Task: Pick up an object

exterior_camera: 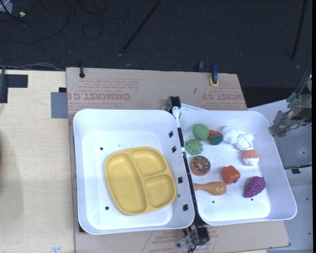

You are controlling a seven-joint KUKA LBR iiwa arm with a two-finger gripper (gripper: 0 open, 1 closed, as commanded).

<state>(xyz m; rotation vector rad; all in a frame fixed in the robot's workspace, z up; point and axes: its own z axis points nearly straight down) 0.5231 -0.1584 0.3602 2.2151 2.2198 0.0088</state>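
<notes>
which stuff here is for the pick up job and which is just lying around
For the job:
gripper
purple grapes
red pepper
donut
chicken drumstick
green lime
garlic bulb
cupcake
right bin

Lying about:
yellow divided plate
left bin
cardboard sheet
blue clamp

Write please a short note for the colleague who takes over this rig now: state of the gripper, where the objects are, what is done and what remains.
Gripper: at the right edge of the view, outside the right bin, away from every object; open or shut is not readable.
Right bin holds all the toys: green ball, white garlic, cupcake, green textured piece, donut, red pepper, drumstick, purple grapes.
Left bin: yellow divided plate.
Done: nothing picked yet.
Left: choose one toy, descend, grasp, lift.
</notes>
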